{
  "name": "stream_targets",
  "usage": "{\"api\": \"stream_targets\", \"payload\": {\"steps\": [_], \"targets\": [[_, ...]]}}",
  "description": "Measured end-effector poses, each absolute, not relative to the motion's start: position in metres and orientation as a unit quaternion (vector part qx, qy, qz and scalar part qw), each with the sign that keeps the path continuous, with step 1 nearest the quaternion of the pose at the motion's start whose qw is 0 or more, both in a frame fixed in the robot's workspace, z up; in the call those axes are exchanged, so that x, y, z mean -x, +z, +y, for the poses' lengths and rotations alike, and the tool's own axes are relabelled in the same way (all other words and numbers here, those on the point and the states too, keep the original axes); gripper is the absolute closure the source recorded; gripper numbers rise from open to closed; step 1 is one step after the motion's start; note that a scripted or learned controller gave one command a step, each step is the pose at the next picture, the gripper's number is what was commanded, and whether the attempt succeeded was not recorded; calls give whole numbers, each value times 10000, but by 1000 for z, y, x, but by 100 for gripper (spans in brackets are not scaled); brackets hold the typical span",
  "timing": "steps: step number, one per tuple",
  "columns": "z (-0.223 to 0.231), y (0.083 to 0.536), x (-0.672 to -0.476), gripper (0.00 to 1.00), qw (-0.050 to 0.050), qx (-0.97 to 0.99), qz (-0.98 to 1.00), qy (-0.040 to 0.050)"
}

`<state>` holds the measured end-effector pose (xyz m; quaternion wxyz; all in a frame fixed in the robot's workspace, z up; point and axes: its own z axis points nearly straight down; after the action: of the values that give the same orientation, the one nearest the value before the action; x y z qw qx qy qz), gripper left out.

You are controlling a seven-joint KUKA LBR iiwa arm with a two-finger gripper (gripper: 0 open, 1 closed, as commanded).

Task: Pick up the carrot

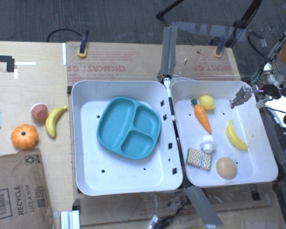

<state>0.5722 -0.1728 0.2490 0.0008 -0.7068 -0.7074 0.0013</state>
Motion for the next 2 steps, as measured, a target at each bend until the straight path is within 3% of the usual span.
{"api": "stream_targets", "payload": {"steps": [1,2], "targets": [[-96,148,-603,0,7,6327,-7744,9],[-127,91,-599,0,4,5382,-8428,4]]}}
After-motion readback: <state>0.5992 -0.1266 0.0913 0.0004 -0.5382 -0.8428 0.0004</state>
